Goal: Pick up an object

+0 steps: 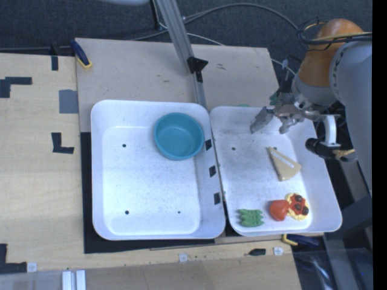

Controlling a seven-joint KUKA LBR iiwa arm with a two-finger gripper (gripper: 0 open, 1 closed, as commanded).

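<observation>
Two white bins (109, 162), one blue bowl (178, 136), four small toy foods (284, 164).

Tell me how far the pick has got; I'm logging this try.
Nothing looks picked yet. The gripper hangs open over the top of the right bin with nothing between its fingers. The wedge lies nearest below it; the red toy, pizza piece and green toy lie at the bin's near end. The blue bowl sits in the left bin. Descent, grasp and lift remain.
</observation>
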